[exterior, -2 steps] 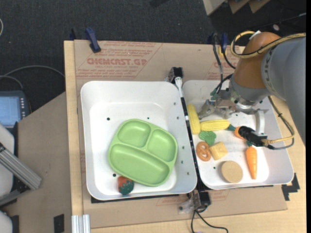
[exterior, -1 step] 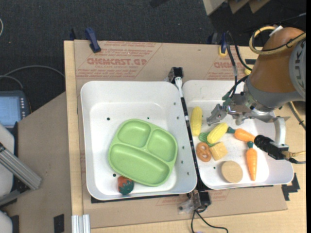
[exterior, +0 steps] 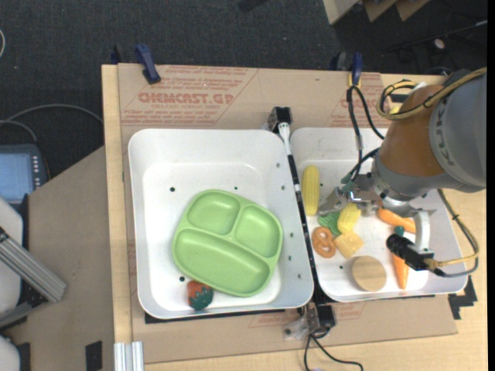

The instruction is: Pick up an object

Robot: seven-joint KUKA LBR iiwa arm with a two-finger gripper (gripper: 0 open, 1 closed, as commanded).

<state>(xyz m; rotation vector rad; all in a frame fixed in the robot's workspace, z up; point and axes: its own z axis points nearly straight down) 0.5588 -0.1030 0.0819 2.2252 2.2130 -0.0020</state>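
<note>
Yellow corn piece (exterior: 349,218) just beside fingers (exterior: 346,196)

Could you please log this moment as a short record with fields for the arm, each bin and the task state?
arm: grey arm over the right bin
gripper: gripper down among the toy food, fingers unclear
left bin: green divided plate, small red and green toy
right bin: corn cob, pretzel, wooden disc, carrots
task state: no object visibly lifted
</note>
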